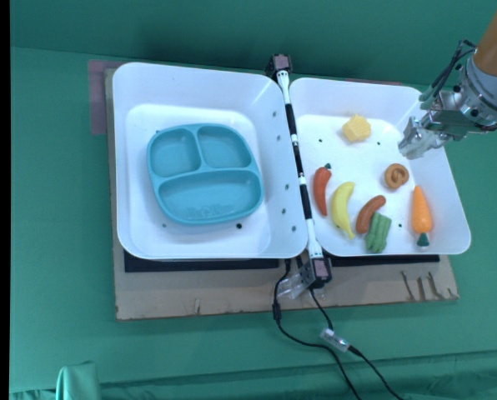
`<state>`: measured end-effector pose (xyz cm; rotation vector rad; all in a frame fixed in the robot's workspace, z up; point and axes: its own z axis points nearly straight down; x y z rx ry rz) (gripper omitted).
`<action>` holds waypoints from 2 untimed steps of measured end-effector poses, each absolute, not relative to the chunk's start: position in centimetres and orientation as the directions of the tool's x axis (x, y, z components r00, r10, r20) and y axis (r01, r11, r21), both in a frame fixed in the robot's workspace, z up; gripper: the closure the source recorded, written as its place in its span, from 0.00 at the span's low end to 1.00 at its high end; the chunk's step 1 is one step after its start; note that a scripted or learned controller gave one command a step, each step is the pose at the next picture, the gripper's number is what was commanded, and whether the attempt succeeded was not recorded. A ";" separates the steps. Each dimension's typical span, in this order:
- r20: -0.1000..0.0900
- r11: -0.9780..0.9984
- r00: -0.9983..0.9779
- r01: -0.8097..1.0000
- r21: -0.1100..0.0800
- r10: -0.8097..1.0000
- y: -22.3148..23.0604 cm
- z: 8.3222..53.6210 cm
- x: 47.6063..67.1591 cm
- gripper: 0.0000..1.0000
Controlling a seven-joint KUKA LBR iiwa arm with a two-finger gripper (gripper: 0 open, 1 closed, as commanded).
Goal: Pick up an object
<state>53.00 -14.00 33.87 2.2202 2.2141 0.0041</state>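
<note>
In the right bin lie several toy foods: a yellow cheese block, a brown pretzel, an orange carrot, a red chili pepper, a yellow banana, a reddish sausage and a green pickle. My gripper hangs over the bin's upper right part, just above and right of the pretzel and right of the cheese. Nothing shows between its fingers.
The left bin holds a teal three-compartment plate. A black-and-white divider rail runs between the bins. Cables trail off the front of the brown board onto the green cloth.
</note>
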 end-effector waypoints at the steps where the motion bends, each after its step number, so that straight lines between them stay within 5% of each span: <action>1: -0.003 -0.003 0.003 1.000 0.006 1.000 -14.0 33.9 53.0 0.00; 2: -0.003 -0.005 0.005 1.000 0.004 1.000 -17.5 25.4 50.1 0.00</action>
